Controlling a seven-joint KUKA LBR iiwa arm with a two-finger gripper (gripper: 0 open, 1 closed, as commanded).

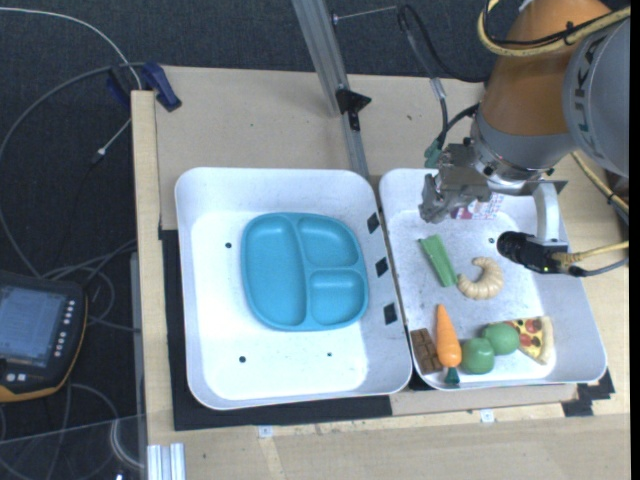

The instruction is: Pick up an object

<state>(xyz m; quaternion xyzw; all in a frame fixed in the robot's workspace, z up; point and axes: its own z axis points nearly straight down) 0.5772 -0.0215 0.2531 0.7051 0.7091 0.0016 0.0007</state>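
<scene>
From above, the grey arm with its orange band reached in from the right, and its two-finger gripper (436, 208) hung low over the far end of the right-hand shallow white bin (590, 363). How wide it stood, and whether it had anything, could not be told from here. Just below it lay the flat green stick (436, 260), slanted, narrow and bright. Beside that sat the pale tan croissant-shaped toy (482, 277), curled like a crescent. Nearer the front edge lay the orange carrot with a green tip (448, 340), a brown chocolate bar piece (424, 348) touching its left side, two round green lumps (490, 348), and a pizza slice toy (533, 336). In the left-hand white bin (200, 268) rested a light blue divided plastic plate (303, 270).
</scene>
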